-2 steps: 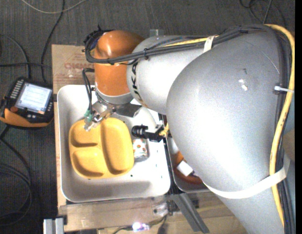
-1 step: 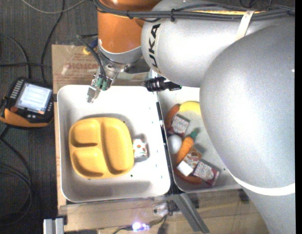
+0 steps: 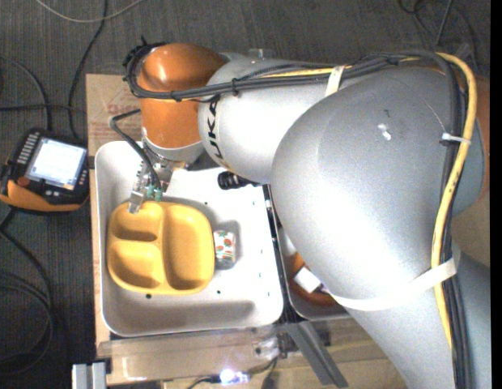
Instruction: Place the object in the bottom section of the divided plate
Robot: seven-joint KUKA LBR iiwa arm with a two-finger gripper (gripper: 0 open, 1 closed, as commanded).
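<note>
1 small object (image 3: 224, 248) sits in the left bin (image 3: 186, 314), touching the right rim of the yellow divided plate (image 3: 160, 245). It's outside the plate, on bare bin floor, not in any section. Looks like a short can or cup on its side, pale with red and green print. Long axis is hard to call at this size; it reads slightly taller than wide in the camera view, so roughly along the frame's vertical. Which end points where: cannot tell.

Plate has 3 sections: 2 smaller ones on the left, split by a horizontal ridge, and 1 larger one on the right. All 3 look bare yellow.

Gripper (image 3: 142, 194) hangs at the plate's upper-left corner, just over the rim, under the orange band (image 3: 174, 87) of the arm (image 3: 348, 177). Its tip is small and cluttered with green bits; nothing is visibly between the fingers, and whether they're spread or closed I cannot tell.

Object vs gripper: object is to the lower right of the gripper, across the plate's full width, well apart. No contact.

Arm body covers most of the right bin (image 3: 304, 294); something orange-brown shows at its left edge under the arm. A teach pendant (image 3: 47, 170) with a lit screen lies on the floor left of the bench. Cables trail over the carpet.
</note>
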